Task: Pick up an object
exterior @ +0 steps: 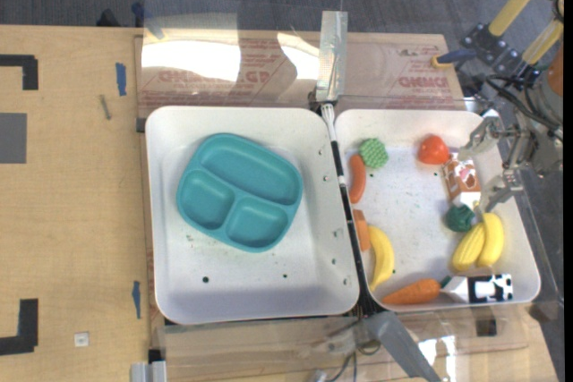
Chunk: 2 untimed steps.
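Note:
The right bin (528,257) holds several toy foods: a red tomato (433,149), a green leafy piece (373,153), an orange sausage-like piece (357,178), a small brown-and-white carton (462,179), a dark green piece (461,216), a yellow banana bunch (480,244), a single banana (381,253), a carrot (414,292) and a black-and-white carton (491,287). My gripper (491,165) hangs over the bin's right side, just right of the small carton. Its fingers are spread open with nothing between them.
The left bin (166,264) carries a teal divided plate (239,191). A clear upright divider (332,58) stands behind the seam between the bins. Yellow struts and cables (510,58) crowd the far right. Brown bench top lies to the left.

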Each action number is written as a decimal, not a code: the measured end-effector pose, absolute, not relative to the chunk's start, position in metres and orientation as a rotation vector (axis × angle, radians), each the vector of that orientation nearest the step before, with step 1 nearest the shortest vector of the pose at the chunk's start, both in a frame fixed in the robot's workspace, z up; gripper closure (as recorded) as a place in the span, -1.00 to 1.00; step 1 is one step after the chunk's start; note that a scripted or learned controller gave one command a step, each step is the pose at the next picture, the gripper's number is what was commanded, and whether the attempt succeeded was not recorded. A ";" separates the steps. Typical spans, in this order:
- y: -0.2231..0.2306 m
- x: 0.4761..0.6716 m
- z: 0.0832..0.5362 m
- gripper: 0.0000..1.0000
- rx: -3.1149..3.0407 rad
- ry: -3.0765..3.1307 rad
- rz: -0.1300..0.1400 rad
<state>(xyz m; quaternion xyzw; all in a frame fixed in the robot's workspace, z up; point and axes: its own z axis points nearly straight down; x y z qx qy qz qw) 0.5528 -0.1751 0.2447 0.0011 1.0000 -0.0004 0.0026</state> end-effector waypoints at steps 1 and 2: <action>-0.205 0.546 0.112 -1.00 0.139 3.145 0.005; -0.212 0.552 0.089 -1.00 0.130 3.129 0.000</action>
